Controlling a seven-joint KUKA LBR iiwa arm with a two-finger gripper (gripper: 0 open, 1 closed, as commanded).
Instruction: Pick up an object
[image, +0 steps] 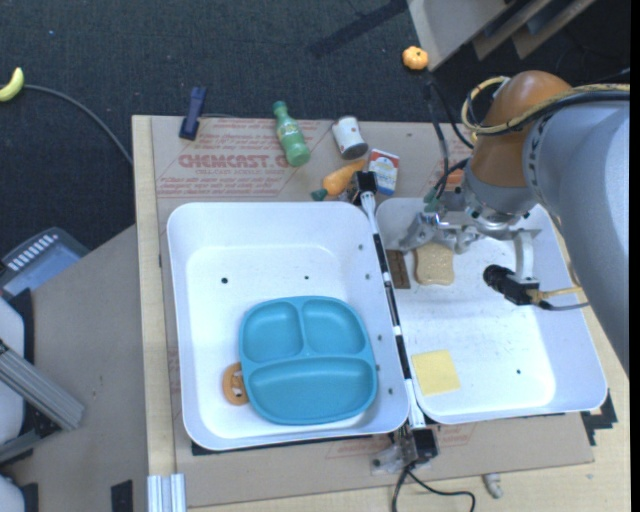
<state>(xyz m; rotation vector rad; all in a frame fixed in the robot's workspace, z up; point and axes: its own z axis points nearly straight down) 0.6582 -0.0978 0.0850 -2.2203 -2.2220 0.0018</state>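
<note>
Tray (305, 360): nearest, broad, awkward.
Bread (435, 265): light, soft; I'd pinch its edges.
Fingers (440, 235): above bread; state unclear.

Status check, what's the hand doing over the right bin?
Hand low at the right bin's far end, over the bread slice. No grasp seen. Yellow square lies apart, nearer the front. Nothing blocking.
</note>
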